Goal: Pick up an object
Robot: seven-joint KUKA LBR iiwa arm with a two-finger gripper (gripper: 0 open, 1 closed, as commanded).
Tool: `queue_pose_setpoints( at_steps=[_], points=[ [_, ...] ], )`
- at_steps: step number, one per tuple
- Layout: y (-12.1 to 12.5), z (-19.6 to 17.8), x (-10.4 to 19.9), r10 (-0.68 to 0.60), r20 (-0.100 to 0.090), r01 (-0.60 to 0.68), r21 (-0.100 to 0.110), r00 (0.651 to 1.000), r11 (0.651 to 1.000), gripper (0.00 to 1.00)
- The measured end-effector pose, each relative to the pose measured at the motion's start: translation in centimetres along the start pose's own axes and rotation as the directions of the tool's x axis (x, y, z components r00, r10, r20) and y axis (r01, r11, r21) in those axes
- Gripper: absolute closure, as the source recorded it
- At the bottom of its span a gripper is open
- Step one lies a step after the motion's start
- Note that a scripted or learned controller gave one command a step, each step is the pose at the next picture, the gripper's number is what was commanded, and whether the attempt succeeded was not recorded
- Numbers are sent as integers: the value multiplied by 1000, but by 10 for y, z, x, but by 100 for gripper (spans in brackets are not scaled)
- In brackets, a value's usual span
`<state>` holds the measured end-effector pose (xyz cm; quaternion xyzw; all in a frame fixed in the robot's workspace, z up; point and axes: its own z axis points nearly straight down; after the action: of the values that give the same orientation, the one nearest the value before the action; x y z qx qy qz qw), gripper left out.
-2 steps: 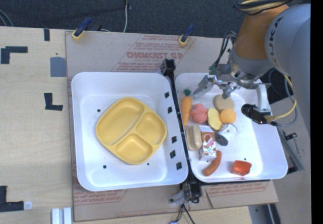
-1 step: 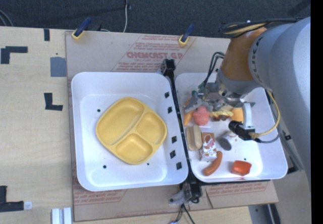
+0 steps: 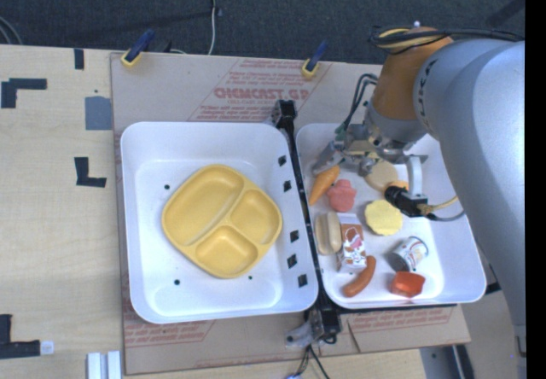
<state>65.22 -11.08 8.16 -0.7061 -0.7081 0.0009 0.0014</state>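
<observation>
hovering at the back of the right bin (image 3: 465,279), the gripper (image 3: 351,149), its grasp state indiscernible, stood just above a toy carrot (image 3: 322,185), seemingly light, rigid and smooth, best pinched mid-length.

Yellow tray (image 3: 222,219) glossy plastic; white bins (image 3: 136,198) smooth plastic; bench (image 3: 51,224) matt wood.

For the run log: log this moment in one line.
gripper: low in right bin | near carrot | yellow tray: left bin
</observation>
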Motion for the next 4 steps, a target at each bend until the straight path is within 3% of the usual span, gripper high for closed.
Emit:
queue_pose_setpoints(
  at_steps=[1, 2, 3, 4],
  points=[
    [-15, -2, 14, 0, 2, 0, -1, 1000, 1000, 0],
    [-82, -2, -3, 4, 1, -4, -2, 1000, 1000, 0],
    [-26, -2, 18, -2, 1, 2, -4, 1000, 1000, 0],
    [-74, -2, 6, 2, 2, -2, -2, 1000, 1000, 0]
  ],
)
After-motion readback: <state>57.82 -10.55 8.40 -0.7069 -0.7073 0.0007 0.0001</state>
